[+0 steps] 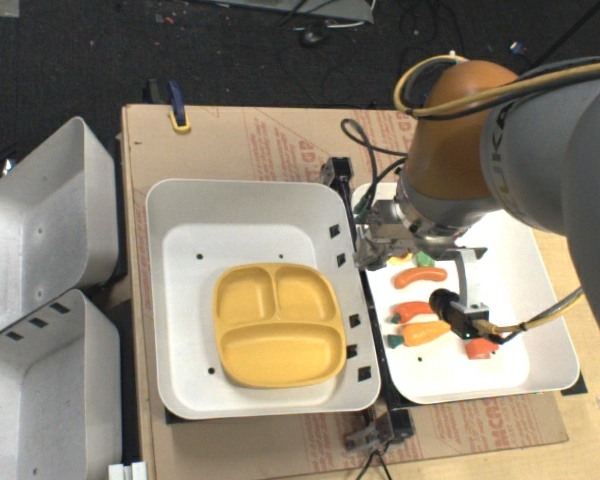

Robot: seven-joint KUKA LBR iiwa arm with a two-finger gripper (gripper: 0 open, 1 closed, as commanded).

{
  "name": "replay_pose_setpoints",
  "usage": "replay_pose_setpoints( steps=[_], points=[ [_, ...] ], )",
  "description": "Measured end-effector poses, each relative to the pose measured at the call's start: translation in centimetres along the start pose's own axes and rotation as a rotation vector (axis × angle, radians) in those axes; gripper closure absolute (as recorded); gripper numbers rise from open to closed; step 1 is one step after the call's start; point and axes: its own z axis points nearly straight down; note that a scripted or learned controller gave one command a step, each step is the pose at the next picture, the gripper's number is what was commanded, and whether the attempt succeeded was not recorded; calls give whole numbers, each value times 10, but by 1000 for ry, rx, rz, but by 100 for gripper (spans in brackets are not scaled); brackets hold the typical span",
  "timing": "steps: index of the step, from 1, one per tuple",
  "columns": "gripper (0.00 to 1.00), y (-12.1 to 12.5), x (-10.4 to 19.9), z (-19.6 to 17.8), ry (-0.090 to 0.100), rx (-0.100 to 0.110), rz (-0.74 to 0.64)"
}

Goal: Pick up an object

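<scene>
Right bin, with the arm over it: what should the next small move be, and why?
Probably shift the gripper slightly toward the bin's middle, over the red-orange sausage-shaped toy, then descend. The gripper hangs at the shallow white right bin's inner edge, and that toy lies closest to it, apart from the orange carrot-shaped toy.

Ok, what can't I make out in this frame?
Right bin: its far half lies under the arm in the camera view.
Hand: mostly covered by the wrist above it; whether it holds anything is unclear.
Orange pieces: partly behind the robot, too small to identify.
</scene>
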Motion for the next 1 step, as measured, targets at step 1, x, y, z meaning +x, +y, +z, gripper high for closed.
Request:
replay_pose_setpoints(
  steps=[1],
  points=[
    [100, 20, 47, -9, 0, -3, 0]
  ],
)
